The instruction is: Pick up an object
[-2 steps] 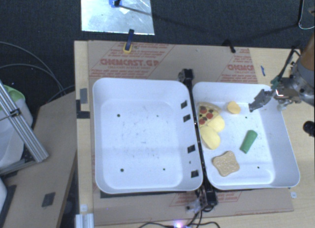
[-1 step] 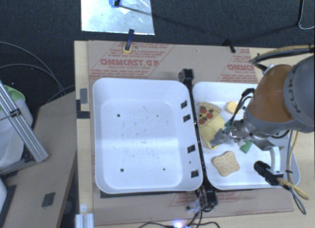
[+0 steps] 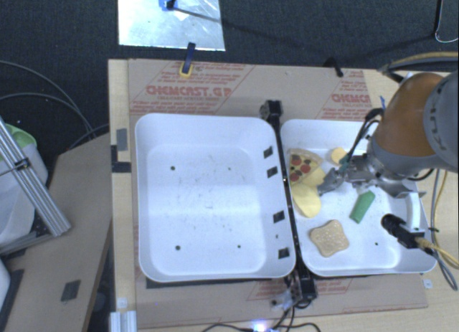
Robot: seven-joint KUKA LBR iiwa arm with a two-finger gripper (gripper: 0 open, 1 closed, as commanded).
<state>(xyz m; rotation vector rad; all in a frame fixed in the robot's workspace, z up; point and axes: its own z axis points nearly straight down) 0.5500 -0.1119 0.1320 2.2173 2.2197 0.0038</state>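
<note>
Around me: dark carpet floor (image 3: 57,8) | shiny metal sheet (image 3: 171,8) lying on it at top | brown printed cardboard (image 3: 215,83) covers my bench | aluminium frame (image 3: 32,187) and tan side table (image 3: 79,252) at left.

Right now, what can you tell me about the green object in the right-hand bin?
The green object is a small, stubby block or stick, plain green with a matte, plastic-like look. It lies flat on the floor of the right bin, tilted so one end points up and to the right. It sits just below the gripper and the arm's wrist, apart from the tan, toast-like piece to its lower left. Nothing visibly grips it; whether the wrist above touches it cannot be told.
</note>
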